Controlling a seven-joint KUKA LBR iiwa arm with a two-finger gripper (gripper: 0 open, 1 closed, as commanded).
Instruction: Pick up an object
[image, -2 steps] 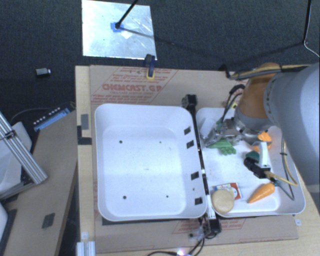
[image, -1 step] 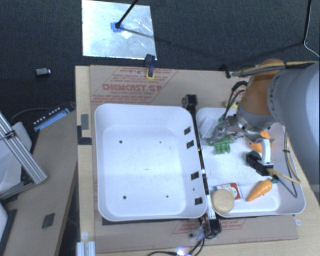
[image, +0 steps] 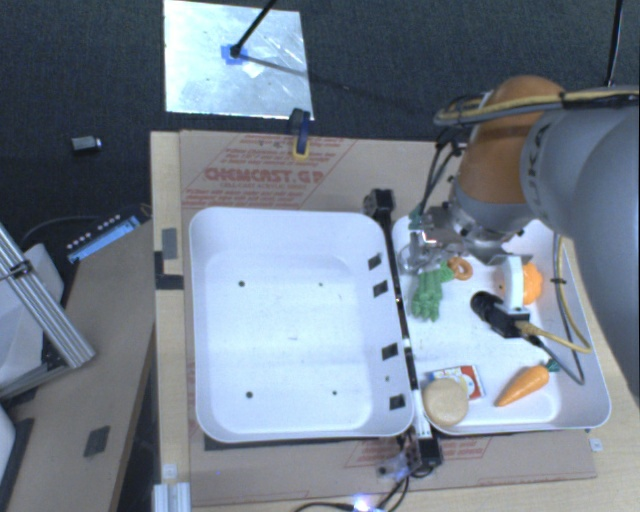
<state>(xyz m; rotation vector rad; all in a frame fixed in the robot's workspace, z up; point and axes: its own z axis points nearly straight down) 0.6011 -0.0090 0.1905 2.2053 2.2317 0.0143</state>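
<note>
green toy (image: 428, 296) beside tool (image: 428, 262); carrot (image: 521, 384) apart.

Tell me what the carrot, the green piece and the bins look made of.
Carrot: probably moulded plastic, smooth orange with a slight sheen. Green piece: likely soft plastic or rubber, matte and knobbly; hard to say. Bins: white plastic, smooth, glossy, with rounded rims.

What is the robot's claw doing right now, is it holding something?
Gripper: over the green toy in the right bin; open or shut cannot be told.
</note>
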